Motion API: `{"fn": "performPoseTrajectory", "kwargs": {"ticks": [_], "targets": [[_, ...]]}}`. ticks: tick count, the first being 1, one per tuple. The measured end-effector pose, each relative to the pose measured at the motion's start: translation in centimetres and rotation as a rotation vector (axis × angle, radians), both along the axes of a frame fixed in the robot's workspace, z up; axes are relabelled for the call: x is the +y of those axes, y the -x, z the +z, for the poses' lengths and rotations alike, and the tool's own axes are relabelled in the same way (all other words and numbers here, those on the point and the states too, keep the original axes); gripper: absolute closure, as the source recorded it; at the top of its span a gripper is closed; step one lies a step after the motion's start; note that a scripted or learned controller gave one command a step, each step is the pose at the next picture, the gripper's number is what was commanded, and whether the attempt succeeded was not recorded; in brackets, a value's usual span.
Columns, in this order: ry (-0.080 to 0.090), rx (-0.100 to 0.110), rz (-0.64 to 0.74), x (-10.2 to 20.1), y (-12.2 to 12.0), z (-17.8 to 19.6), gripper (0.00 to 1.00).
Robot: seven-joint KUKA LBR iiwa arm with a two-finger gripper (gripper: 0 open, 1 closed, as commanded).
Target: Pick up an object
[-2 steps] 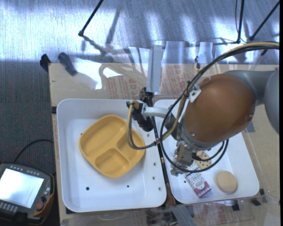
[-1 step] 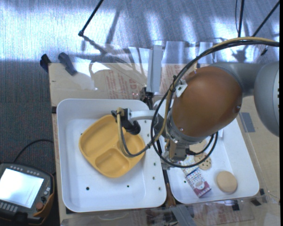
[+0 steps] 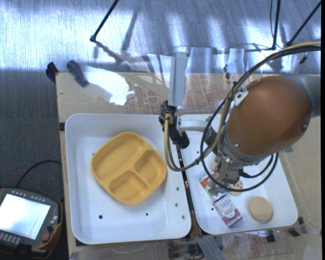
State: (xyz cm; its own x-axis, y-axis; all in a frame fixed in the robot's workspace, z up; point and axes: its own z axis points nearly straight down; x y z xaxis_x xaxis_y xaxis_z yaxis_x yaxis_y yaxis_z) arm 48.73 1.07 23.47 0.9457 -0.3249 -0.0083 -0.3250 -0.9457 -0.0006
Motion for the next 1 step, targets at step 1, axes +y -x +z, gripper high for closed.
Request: {"fn": "performPoseTrajectory", "kwargs": {"ticks": [1], "targets": [[-0.002,0.003,0.135,6.13,-1.25,-2.59,1.00]]}}
